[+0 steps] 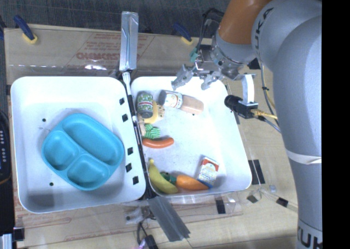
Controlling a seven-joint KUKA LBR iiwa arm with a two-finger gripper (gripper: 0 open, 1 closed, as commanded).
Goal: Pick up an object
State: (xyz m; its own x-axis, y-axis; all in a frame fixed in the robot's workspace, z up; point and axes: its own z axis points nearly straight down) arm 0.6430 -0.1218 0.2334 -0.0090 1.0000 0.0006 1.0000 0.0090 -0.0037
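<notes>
Above the far edge of the right bin (243, 155), the gripper (194, 80) hung with its fingers (180, 80) spread wide and nothing between them, poised just past the bin's back rim. Directly below and slightly nearer the camera lay a small bottle (180, 102) on its side, with a green can (145, 103) just beside it against the divider wall. Further forward sat a sausage (158, 143), a small green piece (152, 132) touching it, and at the near rim a banana (161, 179), a carrot (189, 183) and a little carton (208, 171) clustered together. The left bin (33, 133) held a blue divided plate (82, 150). The bottle looked the likeliest target, being closest; a good grasp would probably call for lowering straight down with the fingers straddling its narrow width, not its length, and staying clear of the can so that the neighbour did not get nudged or pinched along.
</notes>
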